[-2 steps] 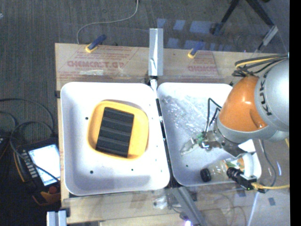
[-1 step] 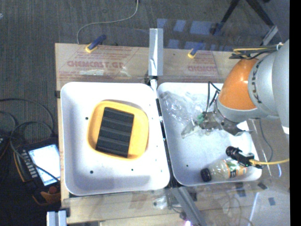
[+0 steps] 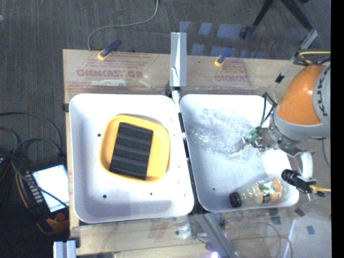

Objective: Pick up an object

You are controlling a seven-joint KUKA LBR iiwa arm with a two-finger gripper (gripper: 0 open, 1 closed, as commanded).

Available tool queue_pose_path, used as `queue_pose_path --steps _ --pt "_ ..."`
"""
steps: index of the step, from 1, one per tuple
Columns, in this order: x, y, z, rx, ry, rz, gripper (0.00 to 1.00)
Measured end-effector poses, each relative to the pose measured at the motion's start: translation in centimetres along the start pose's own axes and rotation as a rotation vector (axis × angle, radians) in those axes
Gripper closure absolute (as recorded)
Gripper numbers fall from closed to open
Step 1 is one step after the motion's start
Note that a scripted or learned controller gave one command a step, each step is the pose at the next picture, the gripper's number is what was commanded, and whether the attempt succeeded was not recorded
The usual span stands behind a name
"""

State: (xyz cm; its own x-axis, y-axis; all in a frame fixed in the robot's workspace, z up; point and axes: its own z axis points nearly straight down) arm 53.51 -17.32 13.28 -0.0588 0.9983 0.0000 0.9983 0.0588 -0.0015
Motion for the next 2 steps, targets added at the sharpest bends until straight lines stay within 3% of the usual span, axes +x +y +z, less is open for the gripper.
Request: queue_pose_path --steps 1,2 --pt "-4.3 8.2 3.9 0.001 0.009 -0.014 0.0" --pt "-4.5 8.5 2.6 -0.009 -0.001 -0.015 1.0"
